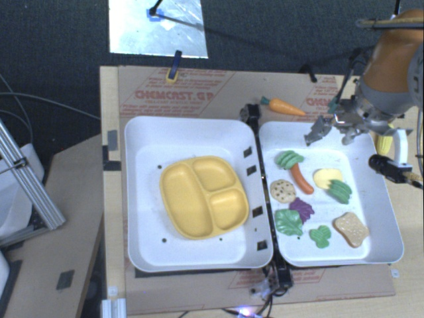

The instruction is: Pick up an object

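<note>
- Your gripper (pixel 329 128) hangs over the upper edge of the right bin (pixel 381 227), on the grey wrist under the orange band. Two dark fingers point down and to the left, but you cannot tell how far apart they stand, and nothing shows between them.
- All the toy food lies in that right bin, apart from the tool. Nearest below it you have a green leafy piece (pixel 289 158), with an orange sausage (pixel 302 178) just under that.
- To the right sit a yellow piece (pixel 326 176) and a green pod (pixel 340 191) touching it.
- Lower down you see a cookie (pixel 283 191), a purple piece (pixel 302 209), a green lettuce leaf (pixel 288 222), a small broccoli (pixel 320 236) and a slice of toast (pixel 350 229).
- A toy carrot (pixel 282 106) lies on the cardboard outside the bins.
- The left bin (pixel 146 244) holds a yellow divided plate (pixel 203 196).
</note>
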You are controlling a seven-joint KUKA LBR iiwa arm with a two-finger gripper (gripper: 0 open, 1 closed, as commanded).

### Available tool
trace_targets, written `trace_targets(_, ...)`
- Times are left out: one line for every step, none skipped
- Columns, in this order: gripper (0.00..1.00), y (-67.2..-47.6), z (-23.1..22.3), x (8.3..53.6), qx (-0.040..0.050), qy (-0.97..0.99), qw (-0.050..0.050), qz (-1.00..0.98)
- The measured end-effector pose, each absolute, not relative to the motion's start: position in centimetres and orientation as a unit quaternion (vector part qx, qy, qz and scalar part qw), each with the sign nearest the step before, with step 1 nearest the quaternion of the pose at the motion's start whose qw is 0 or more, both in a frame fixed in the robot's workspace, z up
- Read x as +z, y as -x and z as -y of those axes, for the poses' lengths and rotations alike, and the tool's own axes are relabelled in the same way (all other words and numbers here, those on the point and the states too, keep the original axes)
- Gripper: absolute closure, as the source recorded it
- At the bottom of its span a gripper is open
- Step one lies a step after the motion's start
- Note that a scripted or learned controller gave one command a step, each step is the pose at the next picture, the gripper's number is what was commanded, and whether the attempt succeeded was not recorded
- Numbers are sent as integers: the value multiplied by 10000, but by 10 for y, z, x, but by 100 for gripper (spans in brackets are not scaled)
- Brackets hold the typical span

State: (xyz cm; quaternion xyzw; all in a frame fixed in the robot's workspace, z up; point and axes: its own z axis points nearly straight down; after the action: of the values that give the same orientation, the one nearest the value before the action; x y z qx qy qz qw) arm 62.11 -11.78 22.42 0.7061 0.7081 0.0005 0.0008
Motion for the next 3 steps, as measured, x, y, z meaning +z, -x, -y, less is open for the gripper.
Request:
trace_targets(0, -568, 139, 161, -20, -7080, -25, -7062)
trace_targets(0, -490, 162, 135, -22, -7089, -29, -7053)
trace_targets(0, -490, 172, 85, 14, -7070, 33, -7072)
